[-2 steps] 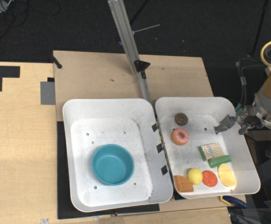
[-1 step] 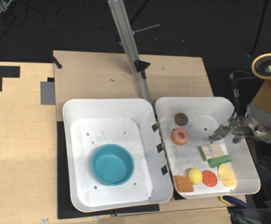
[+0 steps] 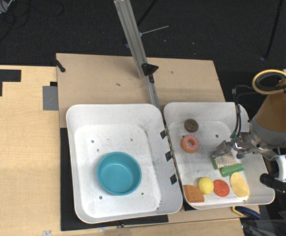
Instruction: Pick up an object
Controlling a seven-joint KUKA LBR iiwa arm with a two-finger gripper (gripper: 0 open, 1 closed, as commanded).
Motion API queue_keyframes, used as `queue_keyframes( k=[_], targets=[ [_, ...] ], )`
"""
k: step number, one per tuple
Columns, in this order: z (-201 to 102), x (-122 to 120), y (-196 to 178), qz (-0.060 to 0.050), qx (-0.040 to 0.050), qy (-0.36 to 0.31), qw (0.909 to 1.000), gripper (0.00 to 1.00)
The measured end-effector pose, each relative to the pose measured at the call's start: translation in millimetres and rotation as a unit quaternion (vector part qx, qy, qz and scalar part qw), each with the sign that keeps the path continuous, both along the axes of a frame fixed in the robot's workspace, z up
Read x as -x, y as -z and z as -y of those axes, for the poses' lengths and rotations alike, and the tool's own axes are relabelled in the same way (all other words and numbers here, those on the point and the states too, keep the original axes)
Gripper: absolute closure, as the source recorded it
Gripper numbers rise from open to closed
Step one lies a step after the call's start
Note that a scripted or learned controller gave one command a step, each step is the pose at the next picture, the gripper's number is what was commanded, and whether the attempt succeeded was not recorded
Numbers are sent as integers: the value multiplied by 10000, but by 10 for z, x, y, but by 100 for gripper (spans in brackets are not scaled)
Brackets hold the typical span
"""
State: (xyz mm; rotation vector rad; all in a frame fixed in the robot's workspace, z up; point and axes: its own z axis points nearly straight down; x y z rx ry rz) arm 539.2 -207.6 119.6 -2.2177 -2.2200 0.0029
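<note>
The right bin point(image 3: 206, 113) holds several small items. A dark brown round piece point(image 3: 191, 126) lies toward the back, with a pink donut point(image 3: 190, 143) just in front of it. Along the front edge lie an orange waffle square point(image 3: 194, 193), a yellow lemon point(image 3: 206, 185), a red tomato point(image 3: 221, 188) and a pale yellow oval point(image 3: 239, 184). A green stick point(image 3: 231, 169) lies beside a small checkered block point(image 3: 223, 160). My gripper point(image 3: 228, 149) hangs low over the checkered block, at the bin's right side; whether it touches the block is unclear.
The left bin point(image 3: 83, 119) holds a teal bowl point(image 3: 118, 173). A metal rail point(image 3: 133, 33) slants up from between the bins. The arm's orange band point(image 3: 273, 113) and grey wrist cover the right bin's right rim.
</note>
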Motion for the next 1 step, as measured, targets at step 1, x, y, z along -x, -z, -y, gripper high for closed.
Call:
queue_keyframes(
  k=[1],
  targets=[
    [-4, 2, 293, 13, 6, 2, 10000, 0]
  ],
)
